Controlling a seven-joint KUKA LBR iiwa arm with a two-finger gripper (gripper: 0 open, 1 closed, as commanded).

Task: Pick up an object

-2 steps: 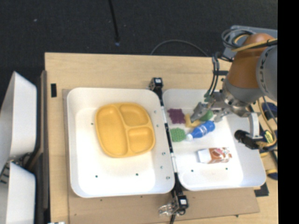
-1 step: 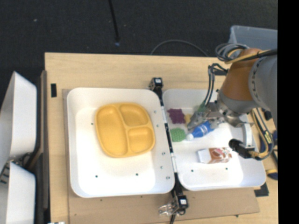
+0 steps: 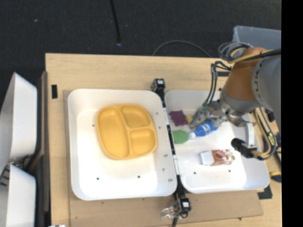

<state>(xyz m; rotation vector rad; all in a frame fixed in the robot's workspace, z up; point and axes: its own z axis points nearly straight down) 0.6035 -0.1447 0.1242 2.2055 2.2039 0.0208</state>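
Clutter sits in my right bin (image 3: 255, 178), so the arm reaches there; the left bin (image 3: 85, 174) carries a yellow divided plate (image 3: 127, 130) near its middle. My claw (image 3: 204, 117) hangs low by the far inner corner, just above the blue bottle (image 3: 204, 129); I judge that the target. Whether it is open, I cannot tell. Purple block (image 3: 178, 117) and green ball (image 3: 180, 136) hug the inner edge; a small carton (image 3: 217, 157) lies toward the near edge.

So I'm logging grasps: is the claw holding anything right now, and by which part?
Cannot be told. The claw sits low at the blue bottle, near its upper end, but a grip between its fingers isn't visible.
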